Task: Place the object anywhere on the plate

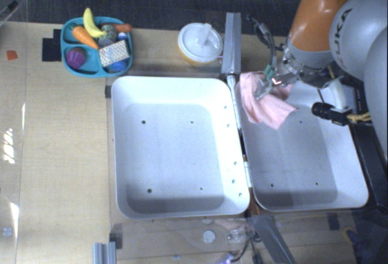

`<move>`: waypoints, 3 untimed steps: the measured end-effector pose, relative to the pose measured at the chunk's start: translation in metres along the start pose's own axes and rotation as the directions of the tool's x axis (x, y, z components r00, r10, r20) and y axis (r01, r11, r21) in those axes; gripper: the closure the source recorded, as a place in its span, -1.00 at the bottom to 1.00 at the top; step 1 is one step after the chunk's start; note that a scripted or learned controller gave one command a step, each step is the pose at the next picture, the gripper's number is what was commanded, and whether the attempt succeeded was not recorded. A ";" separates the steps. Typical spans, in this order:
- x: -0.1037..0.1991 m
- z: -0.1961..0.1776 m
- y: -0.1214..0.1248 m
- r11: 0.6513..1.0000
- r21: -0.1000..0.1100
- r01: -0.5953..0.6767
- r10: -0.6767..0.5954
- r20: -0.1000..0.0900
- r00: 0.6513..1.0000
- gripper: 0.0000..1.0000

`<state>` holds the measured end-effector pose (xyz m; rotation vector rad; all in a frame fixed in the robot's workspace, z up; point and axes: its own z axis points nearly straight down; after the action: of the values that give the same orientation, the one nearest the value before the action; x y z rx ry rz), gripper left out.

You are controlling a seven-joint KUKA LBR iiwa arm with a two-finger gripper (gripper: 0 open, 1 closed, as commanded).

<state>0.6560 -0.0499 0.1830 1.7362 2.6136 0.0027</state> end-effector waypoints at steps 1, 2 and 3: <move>0.001 -0.040 0.004 1.000 -0.003 0.007 -0.007 0.001 1.000 1.00; 0.043 -0.044 0.011 0.917 -0.002 0.399 -0.399 0.000 0.917 1.00; 0.098 -0.052 0.014 0.688 -0.004 0.726 -0.726 0.002 0.688 1.00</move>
<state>0.6308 0.0463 0.2344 0.5621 3.0843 0.0055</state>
